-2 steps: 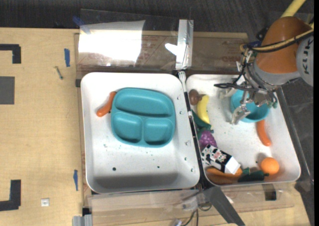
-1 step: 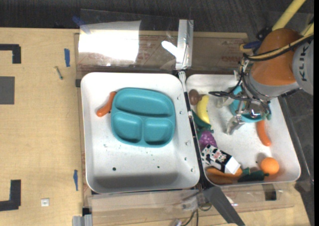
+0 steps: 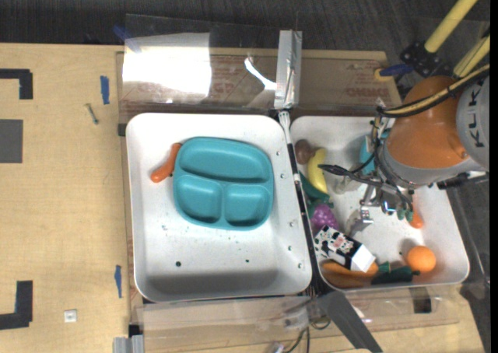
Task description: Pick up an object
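Two white bins are seen side by side on the bench (image 3: 54,188) from the overhead camera. The left bin (image 3: 148,258) holds a teal tray (image 3: 223,181) with three compartments, lying flat near the bin's middle. An orange carrot-like piece (image 3: 163,166) lies tilted at the tray's upper left edge, touching it.

The right bin (image 3: 455,258) is reached by the grey arm (image 3: 424,130), whose orange band sits over the bin's upper right part. The gripper (image 3: 366,215) is seen below the band, above the bin's middle, over bare white floor. Whether the claw is released or clenched cannot be told; nothing is seen held in it.

The candidate objects lie along the right bin's left and lower sides. A banana (image 3: 317,171) lies near the upper left wall, with a dark round item (image 3: 303,152) just above it. A purple item (image 3: 322,214) is below the banana. A black-and-white carton (image 3: 342,248) lies tilted below that. Along the front wall a carrot (image 3: 346,274) and a dark green item (image 3: 397,272) are found, and an orange ball (image 3: 421,259) sits at the lower right.
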{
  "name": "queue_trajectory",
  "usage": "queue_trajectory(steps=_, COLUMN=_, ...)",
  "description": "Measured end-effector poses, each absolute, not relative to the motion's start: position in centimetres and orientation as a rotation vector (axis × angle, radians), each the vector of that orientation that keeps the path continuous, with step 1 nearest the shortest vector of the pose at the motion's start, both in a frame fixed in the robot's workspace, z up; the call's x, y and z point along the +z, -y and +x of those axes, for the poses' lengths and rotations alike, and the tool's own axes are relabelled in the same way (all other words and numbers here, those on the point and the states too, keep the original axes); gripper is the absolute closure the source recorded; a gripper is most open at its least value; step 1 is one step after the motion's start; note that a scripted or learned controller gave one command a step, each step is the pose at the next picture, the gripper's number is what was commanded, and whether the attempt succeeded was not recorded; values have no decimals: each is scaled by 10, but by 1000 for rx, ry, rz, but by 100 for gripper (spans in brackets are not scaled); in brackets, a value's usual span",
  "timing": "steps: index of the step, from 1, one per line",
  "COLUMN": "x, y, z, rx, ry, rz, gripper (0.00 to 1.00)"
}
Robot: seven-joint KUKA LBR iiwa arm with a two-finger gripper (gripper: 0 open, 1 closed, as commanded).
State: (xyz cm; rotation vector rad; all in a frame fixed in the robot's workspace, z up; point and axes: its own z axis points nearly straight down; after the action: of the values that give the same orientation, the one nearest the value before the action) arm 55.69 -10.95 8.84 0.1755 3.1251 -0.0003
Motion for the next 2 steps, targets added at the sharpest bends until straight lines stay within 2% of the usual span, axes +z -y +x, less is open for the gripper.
queue_trajectory(steps=1, x=163, y=164, z=626, rx=16, ry=-3131, rz=138, gripper=0)
queue_trajectory(steps=2, x=88, y=212, z=613, rx=4, ry=-3095, rz=478, gripper=0)
